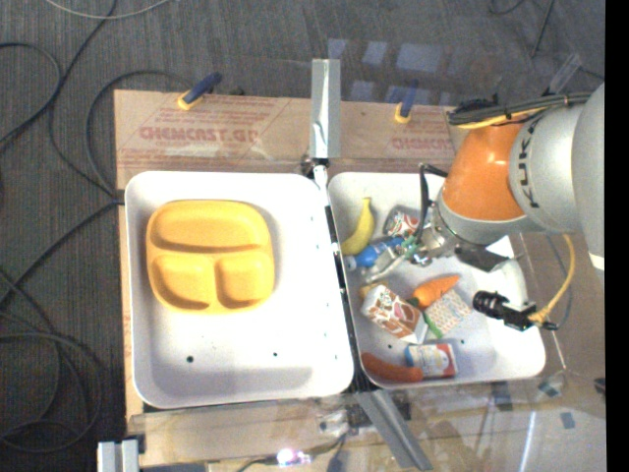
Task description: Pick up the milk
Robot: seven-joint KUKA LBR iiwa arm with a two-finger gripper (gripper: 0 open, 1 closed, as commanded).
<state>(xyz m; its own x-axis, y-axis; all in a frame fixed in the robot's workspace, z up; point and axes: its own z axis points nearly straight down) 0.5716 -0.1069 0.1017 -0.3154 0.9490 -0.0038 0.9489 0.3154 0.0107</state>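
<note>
Red-and-white printed cardboard marks the small milk carton (391, 312), lying tilted on the floor of the right-hand white plastic bin (516, 362), near its middle and toward seven o'clock from the arm's wrist. At three o'clock from the carton lies an orange plastic carrot (437, 288), and beyond it a checkered orange-and-white packet (450, 315). At five o'clock sits a small white-and-blue container (435, 360), touching a red sausage-shaped toy (385, 368). At eleven o'clock is a yellow plastic banana (360, 226).

The metal two-finger gripper (411, 248) hangs at about one o'clock from the carton, above a blue item (368, 257) and a second red-and-white pack (400, 224); whether it is released or clenched I cannot tell. Nothing visibly sits in it.

Judging by this, the approach is in hand. Next, the tool would need to shift toward seven o'clock, centre over the carton, and descend.
</note>
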